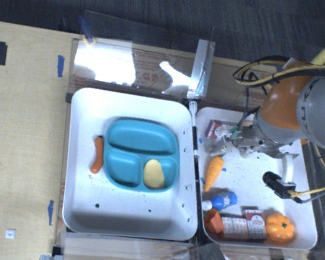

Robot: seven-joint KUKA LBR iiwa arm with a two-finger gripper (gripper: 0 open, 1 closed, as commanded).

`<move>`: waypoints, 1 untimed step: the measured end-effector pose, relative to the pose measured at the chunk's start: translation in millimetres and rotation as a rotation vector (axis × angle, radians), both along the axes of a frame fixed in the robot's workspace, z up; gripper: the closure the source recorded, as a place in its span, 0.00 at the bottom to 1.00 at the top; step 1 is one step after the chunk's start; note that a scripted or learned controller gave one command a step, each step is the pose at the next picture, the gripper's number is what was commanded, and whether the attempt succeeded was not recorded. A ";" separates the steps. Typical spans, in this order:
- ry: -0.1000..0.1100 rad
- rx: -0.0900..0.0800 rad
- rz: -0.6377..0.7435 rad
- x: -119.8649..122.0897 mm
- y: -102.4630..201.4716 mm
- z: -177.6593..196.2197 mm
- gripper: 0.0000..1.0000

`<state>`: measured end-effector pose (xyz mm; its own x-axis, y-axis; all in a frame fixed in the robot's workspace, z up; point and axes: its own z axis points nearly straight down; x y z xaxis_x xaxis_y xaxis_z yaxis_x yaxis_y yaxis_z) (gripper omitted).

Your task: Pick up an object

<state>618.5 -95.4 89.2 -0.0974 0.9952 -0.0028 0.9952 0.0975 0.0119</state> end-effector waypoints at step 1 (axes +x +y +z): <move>0.007 0.001 0.008 -37.2 0.6 -1.8 0.00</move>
